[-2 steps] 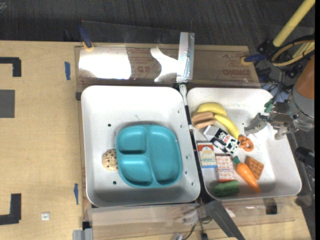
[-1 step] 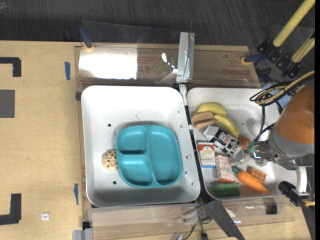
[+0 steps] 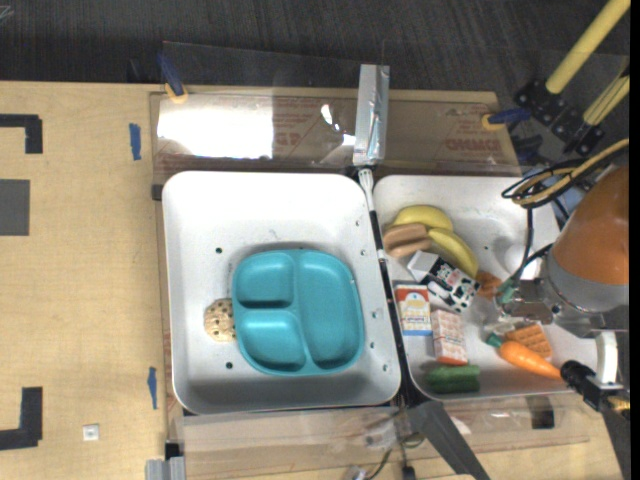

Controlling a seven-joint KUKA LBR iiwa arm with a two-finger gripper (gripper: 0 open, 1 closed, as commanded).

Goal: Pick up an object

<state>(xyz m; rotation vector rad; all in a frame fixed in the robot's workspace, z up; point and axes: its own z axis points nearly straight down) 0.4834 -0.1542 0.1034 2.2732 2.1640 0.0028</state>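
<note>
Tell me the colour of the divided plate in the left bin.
Turquoise blue; the divided plate shows in the camera view.

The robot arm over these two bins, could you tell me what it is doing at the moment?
The arm reaches in over the right bin, which holds a pile of toy food: bananas, a hot dog, a carrot, small boxes and a green piece. Its gripper sits low beside the carrot, with nothing visibly held. The left bin holds a teal divided tray and a cookie.
</note>
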